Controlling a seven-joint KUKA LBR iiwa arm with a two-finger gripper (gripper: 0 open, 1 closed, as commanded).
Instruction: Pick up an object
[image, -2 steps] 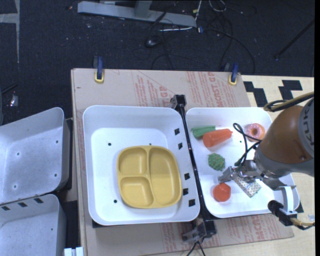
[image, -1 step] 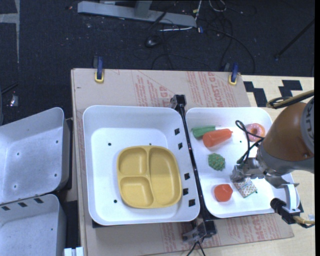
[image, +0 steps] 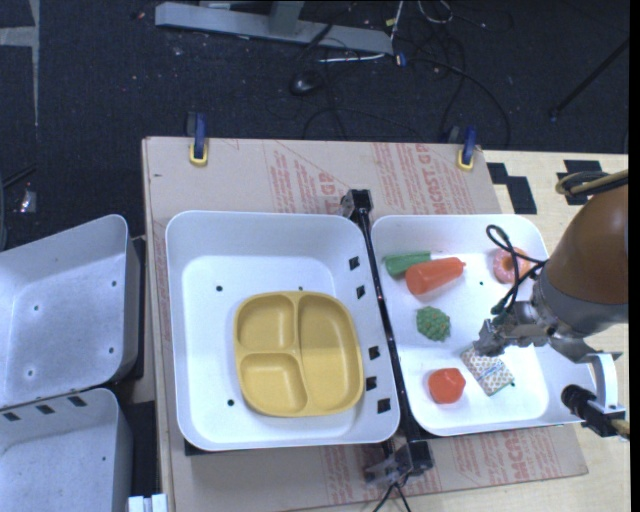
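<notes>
Packet (image: 489, 373) just below jaws (image: 497, 343), touching unclear

yellow divided plate (image: 298, 353) in left bin (image: 190, 300), clamps (image: 199, 140)

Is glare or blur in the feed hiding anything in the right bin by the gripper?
Camera view: even light, soft shadows, no glare on the right bin; carrot, broccoli and red tomato-like piece read sharply; the gripper above the patterned packet is dark and slightly soft, its tips hard to make out.
</notes>
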